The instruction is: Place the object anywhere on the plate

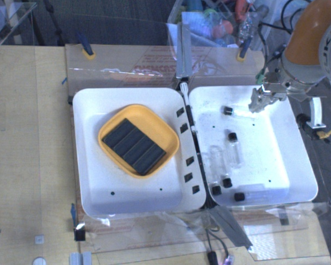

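Here, one yellow plate [139,140], left bin [88,197]; several clear vials [233,146], right bin [298,170]

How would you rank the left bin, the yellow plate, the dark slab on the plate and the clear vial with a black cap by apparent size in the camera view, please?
1. left bin
2. yellow plate
3. dark slab
4. clear vial, far smallest

The order is nested, so nearness does not change it.
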